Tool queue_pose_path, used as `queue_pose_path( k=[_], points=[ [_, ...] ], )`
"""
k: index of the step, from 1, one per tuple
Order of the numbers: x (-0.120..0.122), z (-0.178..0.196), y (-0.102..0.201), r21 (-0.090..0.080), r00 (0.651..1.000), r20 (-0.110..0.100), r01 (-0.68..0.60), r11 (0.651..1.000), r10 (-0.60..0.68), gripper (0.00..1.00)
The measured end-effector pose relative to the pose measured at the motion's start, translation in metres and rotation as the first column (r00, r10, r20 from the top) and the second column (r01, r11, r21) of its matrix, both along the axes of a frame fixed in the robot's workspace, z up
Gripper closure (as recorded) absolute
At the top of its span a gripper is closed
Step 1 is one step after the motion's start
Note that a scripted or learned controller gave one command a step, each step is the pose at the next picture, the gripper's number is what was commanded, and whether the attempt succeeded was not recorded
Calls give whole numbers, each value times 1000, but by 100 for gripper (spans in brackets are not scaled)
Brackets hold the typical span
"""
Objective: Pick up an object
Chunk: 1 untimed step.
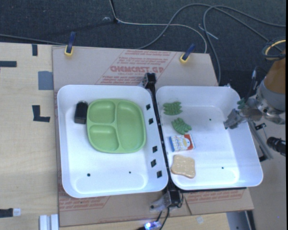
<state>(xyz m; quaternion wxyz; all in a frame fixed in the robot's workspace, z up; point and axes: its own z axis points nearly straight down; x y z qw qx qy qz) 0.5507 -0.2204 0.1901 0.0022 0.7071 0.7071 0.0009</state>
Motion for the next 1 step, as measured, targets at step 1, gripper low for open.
queue_pose_path(
  k=[1],
  points=[
    [11,51,1,0,1000,1,-3,1000,3,100]
  ],
)
